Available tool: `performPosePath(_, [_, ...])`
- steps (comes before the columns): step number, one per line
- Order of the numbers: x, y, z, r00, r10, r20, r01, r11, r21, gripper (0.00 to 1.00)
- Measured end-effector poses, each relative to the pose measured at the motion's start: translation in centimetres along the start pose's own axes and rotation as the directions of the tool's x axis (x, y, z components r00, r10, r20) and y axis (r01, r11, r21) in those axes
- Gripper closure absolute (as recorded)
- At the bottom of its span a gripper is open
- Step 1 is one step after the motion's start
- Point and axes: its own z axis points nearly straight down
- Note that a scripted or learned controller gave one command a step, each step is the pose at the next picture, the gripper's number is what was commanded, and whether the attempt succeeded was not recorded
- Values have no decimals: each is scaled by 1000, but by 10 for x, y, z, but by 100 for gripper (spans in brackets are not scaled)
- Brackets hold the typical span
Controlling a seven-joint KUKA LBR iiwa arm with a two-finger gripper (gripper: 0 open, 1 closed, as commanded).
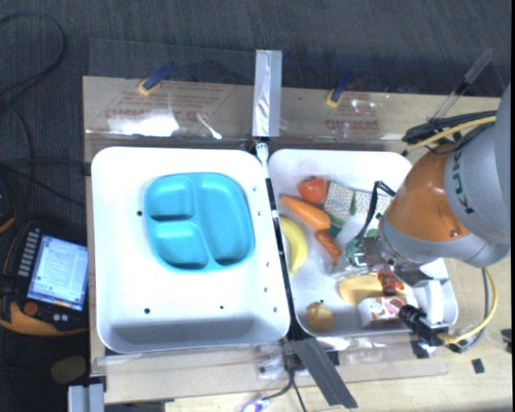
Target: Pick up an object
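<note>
Camera view, looking down at a slant, has the grey arm (pixel 485 187) entering from the right edge of the frame, its orange band (pixel 422 202) hanging over the right bin (pixel 279 166). The gripper (pixel 371 257) sits below the band, low among the items there, but the wrist covers it, so whether it is spread or closed cannot be told. Nothing can be seen clamped in it.

Just left of the gripper lie a small carrot (pixel 328 245) and a larger carrot (pixel 305 212), with a red tomato (pixel 313 187) above them and a banana (pixel 296 241) to their left by the bin's wall. A checkered packet (pixel 339 199) lies partly under the arm. Below the gripper are a yellow wedge (pixel 358 289), a red-and-white carton (pixel 383 310) and a brown, round item (pixel 319 316) near the lower edge; the carton's right end is hidden by the arm's parts. Which of these is being reached for is unclear.

The left bin (pixel 112 256) touches the right one along the middle and holds a blue divided tray (pixel 199 220).

Both bins rest on a pale wooden bench (pixel 99 93), with clear plastic sheeting (pixel 180 110) taped along its upper side. Dark carpet (pixel 34 75) surrounds the bench. At the left edge a handheld screen unit (pixel 43 277) lies on the floor, with black cables (pixel 26 33) looping above it.
</note>
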Motion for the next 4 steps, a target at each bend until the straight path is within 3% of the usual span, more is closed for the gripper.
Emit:
performPosePath(1, [-13, -10, -119, 996, 88, 0, -88, 996, 26, 100])
performPosePath(2, [-7, -12, -55, 994, 107, -3, -107, 994, 28, 100])
performPosePath(3, [-7, -12, -55, 994, 107, -3, -107, 994, 28, 0])
performPosePath(4, [18, 11, 3, 931, 365, 1, -365, 931, 12, 0])
